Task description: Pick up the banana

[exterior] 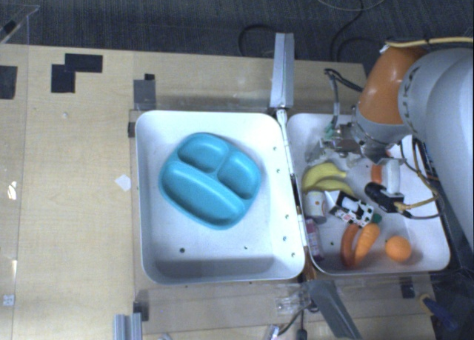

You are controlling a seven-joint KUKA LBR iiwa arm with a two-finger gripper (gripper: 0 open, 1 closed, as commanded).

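Observation:
The yellow banana point(326, 177) lies in the right bin point(437, 257), near its left wall, curved with its ends pointing down. My gripper point(335, 142) hangs just above and behind the banana, at the end of the grey arm with the orange band point(385, 87). From this angle the gripper looks close to the banana's upper edge; I cannot tell whether they touch. Nothing visibly held.
Crowded around the banana in the right bin are a small can point(316, 204), a black-and-white box point(352, 210), a carrot point(363, 242), an orange ball point(398, 249) and a white-and-red item point(386, 175). A blue divided plate point(212, 178) sits in the left bin point(148, 257).

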